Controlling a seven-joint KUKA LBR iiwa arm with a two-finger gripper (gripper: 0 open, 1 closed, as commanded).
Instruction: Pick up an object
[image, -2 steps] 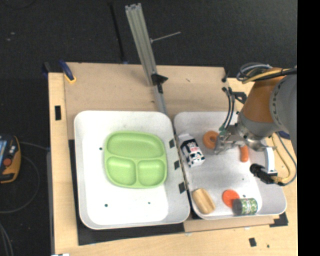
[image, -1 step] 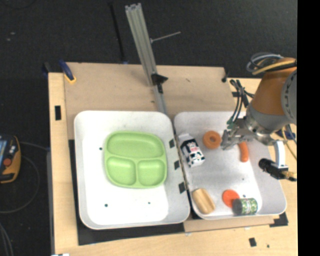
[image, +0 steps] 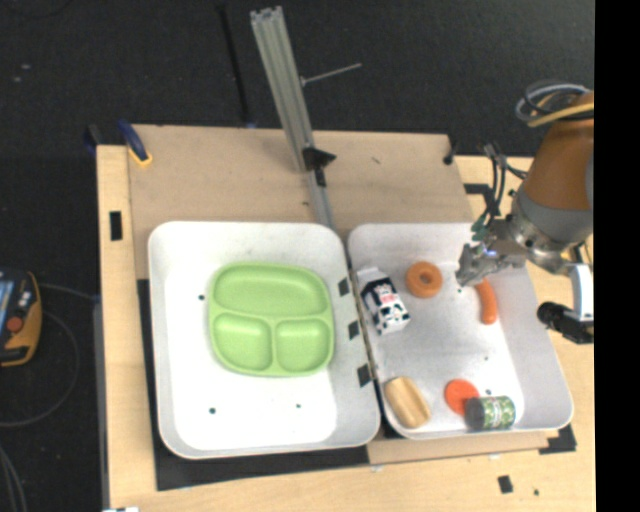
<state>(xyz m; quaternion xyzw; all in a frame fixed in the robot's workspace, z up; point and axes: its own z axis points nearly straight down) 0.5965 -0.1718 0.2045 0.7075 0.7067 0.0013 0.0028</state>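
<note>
My gripper (image: 472, 272) hangs over the right bin (image: 440, 345), near its far right part, just left of an orange carrot-like stick (image: 487, 302). An orange ring (image: 425, 279) lies a little to the gripper's left. A white and black toy (image: 385, 303) rests by the bin's left wall. Along the near edge lie a tan bread roll (image: 407, 400), a flat orange-red disc (image: 460, 393) and a green can (image: 490, 411). Nothing shows between the fingers.
The left bin (image: 180, 400) holds a green three-compartment plate (image: 270, 320). A grey metal post (image: 290, 100) slants up from between the bins at the back. The arm's orange band (image: 560, 165) sits at the right edge.
</note>
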